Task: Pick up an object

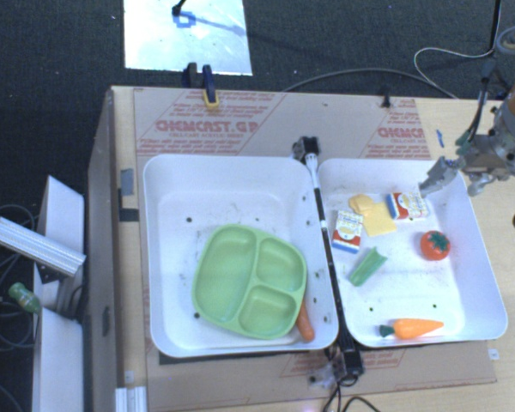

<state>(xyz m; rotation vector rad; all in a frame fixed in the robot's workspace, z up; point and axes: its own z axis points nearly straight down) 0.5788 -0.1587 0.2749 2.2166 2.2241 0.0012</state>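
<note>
In the left bin [167, 230] a green divided tray [251, 280] is seen lying flat, with a small orange sausage-like piece [305, 324] tucked against its lower right corner, close to the bin wall. The tray is judged light but broad and awkward for a two-finger grip.

Across the divider, the right bin [476, 294] is seen to hold the likelier targets. A small white carton [348, 230] lies nearest the divider, with a green wedge-shaped piece [366, 266] just below it and a yellow piece [373, 215] beside it, touching or nearly touching a small red-and-white packet [408, 205]. These are crowded, so a neighbour could be nudged during a grasp.

Farther right, a toy tomato [435, 245] sits apart; it is judged light, stiff, round and liable to roll, best taken across its middle. A toy carrot [412, 326] lies alone near the front wall, and could be gripped across its thicker end.

The gripper [436, 178] is seen at the bin's upper right edge, just above the packet; whether it is open or closed cannot be told, and nothing is seen held.
</note>
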